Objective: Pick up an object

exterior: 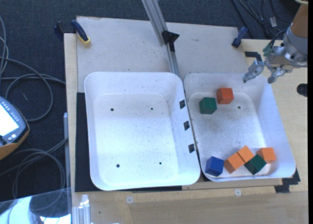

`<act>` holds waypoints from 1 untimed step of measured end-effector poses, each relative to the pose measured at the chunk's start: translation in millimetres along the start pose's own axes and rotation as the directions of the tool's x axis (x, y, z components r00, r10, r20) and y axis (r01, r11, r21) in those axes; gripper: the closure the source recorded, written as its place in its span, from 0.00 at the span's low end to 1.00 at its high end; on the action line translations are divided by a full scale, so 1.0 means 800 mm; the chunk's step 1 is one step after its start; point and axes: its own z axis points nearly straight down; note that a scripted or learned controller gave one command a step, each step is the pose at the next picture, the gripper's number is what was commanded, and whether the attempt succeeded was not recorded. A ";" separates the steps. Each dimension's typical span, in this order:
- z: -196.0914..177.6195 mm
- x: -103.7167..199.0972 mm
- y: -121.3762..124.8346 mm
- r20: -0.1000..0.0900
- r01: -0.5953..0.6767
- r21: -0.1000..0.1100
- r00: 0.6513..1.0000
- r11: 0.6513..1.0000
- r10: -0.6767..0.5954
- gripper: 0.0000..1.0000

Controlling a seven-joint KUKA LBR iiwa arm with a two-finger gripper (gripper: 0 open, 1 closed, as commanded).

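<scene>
- We see the gripper [262,71] over the far right corner of the right bin [279,120], with its two fingers spread apart and nothing between them.
- The nearest candidate is the orange cube [225,95], which lies at about eight o'clock from the gripper, near but clearly apart from it.
- Just beside that cube, at its eight o'clock, sits a green cube [208,105]; the two look close, and we cannot tell whether they touch.
- We judge the coming move to turn on this offset: the gripper would have to travel toward eight o'clock and come down before it could close on the orange cube.
- A cube has no long axis to speak of, so we think finger alignment matters less than avoiding the green neighbour.
- Further off, at roughly six to seven o'clock from the gripper, a cluster lies along the near edge of the right bin: a blue cube [214,166], an orange block [239,158], a dark green cube [255,164] and another orange cube [267,155], packed closely.
- That crowding would make a clean grasp harder there, in our judgement.
- The left bin [98,86] lies at nine o'clock, well apart from the gripper.
</scene>
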 end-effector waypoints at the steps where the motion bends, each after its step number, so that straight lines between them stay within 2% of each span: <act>1: 0.118 0.039 0.032 0.002 -0.001 -0.013 1.000 1.000 0.001 0.00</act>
